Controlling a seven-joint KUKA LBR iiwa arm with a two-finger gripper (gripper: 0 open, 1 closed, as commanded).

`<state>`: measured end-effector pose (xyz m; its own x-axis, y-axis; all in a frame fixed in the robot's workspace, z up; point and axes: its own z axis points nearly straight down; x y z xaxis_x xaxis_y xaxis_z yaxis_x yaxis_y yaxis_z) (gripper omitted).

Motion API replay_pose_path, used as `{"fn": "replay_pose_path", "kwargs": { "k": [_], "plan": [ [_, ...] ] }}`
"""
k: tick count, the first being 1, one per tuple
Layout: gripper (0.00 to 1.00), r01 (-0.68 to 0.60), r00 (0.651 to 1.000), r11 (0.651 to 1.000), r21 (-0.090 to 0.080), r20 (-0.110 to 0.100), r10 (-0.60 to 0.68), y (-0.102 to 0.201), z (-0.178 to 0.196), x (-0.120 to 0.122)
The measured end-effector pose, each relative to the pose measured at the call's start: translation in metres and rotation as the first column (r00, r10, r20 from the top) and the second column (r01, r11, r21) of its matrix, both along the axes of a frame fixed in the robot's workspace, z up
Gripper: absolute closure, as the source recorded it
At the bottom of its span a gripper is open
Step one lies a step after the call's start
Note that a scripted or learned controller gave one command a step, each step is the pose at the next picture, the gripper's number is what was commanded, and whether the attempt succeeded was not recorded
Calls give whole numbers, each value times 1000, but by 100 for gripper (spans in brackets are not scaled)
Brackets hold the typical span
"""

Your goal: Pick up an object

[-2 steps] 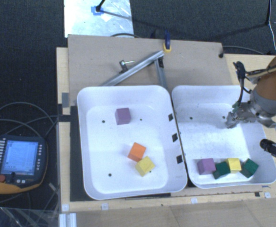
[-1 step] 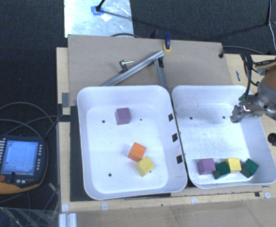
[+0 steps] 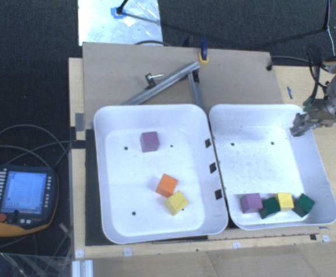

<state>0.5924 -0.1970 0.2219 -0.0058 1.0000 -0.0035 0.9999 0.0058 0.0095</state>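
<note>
The gripper (image 3: 299, 124) hovered over the right white bin's (image 3: 271, 154) far edge; jaw state could not be told. The small yellow block (image 3: 285, 200) by the near wall looked light, rigid; opposite flat faces suited grasping.

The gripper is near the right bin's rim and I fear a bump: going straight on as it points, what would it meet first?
Probably the right bin's bare floor; the gripper points left-downward, though depth is unclear.
</note>
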Motion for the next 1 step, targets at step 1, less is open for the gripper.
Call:
{"fn": "replay_pose_path", "kwargs": {
  "k": [1],
  "plan": [
    [100, 1, 1000, 1000, 2, -5, -1, 0, 22, 1]
  ]
}}
